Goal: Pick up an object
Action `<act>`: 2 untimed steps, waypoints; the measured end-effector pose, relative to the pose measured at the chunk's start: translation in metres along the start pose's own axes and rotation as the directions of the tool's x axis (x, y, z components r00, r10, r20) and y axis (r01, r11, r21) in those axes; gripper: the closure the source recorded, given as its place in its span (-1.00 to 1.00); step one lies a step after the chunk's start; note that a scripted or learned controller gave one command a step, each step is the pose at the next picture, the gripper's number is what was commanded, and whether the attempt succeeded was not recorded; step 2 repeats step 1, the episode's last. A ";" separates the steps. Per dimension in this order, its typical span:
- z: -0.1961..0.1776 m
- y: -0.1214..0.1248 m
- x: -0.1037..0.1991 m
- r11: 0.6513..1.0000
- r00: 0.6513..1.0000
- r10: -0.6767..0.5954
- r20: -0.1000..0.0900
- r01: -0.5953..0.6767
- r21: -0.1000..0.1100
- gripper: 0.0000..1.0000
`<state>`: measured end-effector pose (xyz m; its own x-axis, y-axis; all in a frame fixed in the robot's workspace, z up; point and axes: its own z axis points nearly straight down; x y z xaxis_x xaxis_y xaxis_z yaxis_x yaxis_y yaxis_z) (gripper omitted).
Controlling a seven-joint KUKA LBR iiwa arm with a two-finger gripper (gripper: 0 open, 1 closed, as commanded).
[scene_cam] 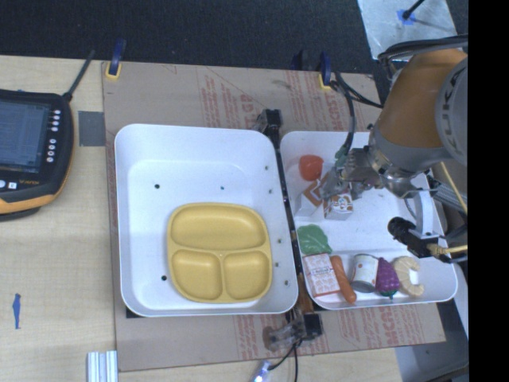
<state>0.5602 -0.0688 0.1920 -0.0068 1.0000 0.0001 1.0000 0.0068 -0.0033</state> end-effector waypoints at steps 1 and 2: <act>-0.056 0.021 0.067 1.000 1.000 0.002 -0.001 -0.002 0.000 1.00; -0.056 0.021 0.067 1.000 1.000 0.002 -0.001 -0.002 0.000 1.00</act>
